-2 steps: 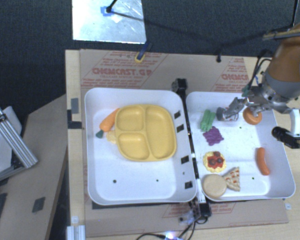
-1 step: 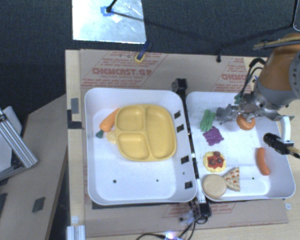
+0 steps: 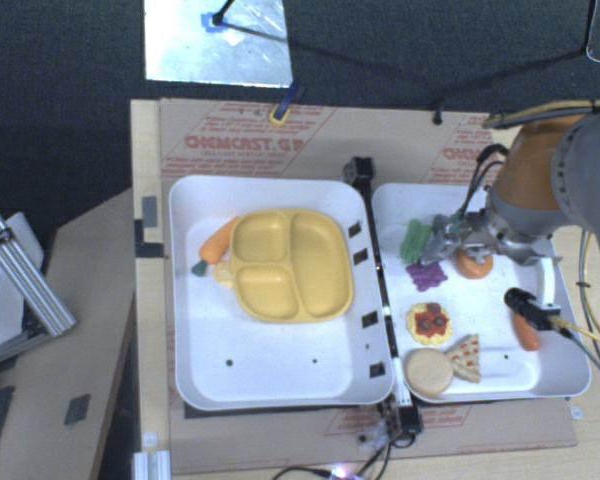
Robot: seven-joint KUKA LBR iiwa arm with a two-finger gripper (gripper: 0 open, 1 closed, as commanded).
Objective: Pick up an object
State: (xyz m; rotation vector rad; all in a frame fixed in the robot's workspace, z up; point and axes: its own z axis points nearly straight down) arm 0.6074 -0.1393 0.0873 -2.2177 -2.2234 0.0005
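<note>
The gripper (image 3: 445,236) hovered beside the green toy (image 3: 416,239) and grapes (image 3: 426,274); whether it was spread or closed could not be told. Centring over one seemed best.

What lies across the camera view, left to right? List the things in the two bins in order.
carrot → yellow divided plate → green leafy toy → pizza slice

The bench (image 3: 90,268) bears a printed sheet (image 3: 242,140), holding left bin (image 3: 195,358) beside right bin (image 3: 565,368).
</note>
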